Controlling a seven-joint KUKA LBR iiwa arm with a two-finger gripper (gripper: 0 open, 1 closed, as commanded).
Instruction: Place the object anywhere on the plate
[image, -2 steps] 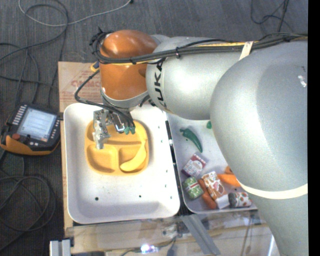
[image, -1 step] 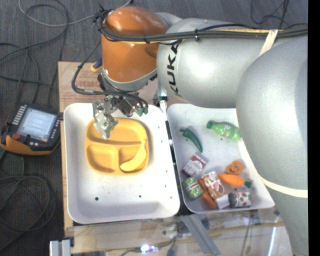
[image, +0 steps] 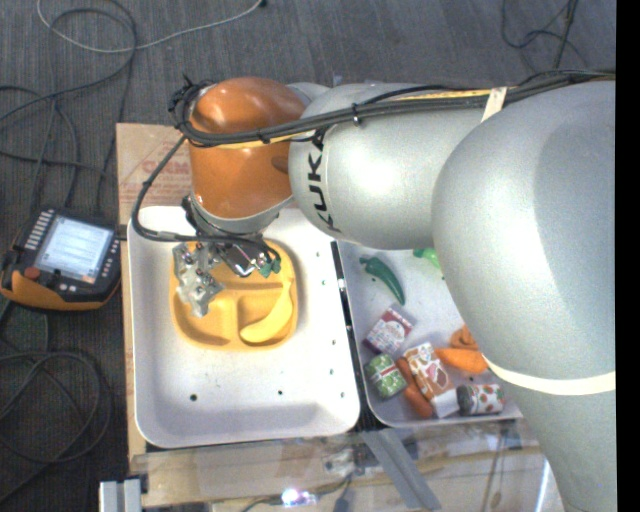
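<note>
A yellow divided plate (image: 212, 331) lies in the upper half of the left white bin (image: 240, 405). A yellow banana-shaped object (image: 270, 320) rests in the plate's right compartment. My gripper (image: 197, 278) hangs below the orange wrist band (image: 240, 145), over the plate's left part. Its metal tip is low, close to the plate's surface. I see nothing held in it. The arm hides the plate's upper edge.
The right bin (image: 352, 300) holds a dark green pepper (image: 385, 278), several small food boxes (image: 390, 330), an orange carrot (image: 465, 358) and a red-and-white can (image: 480, 398). The big grey arm covers much of that bin. A teach pendant (image: 65, 260) lies left of the bench.
</note>
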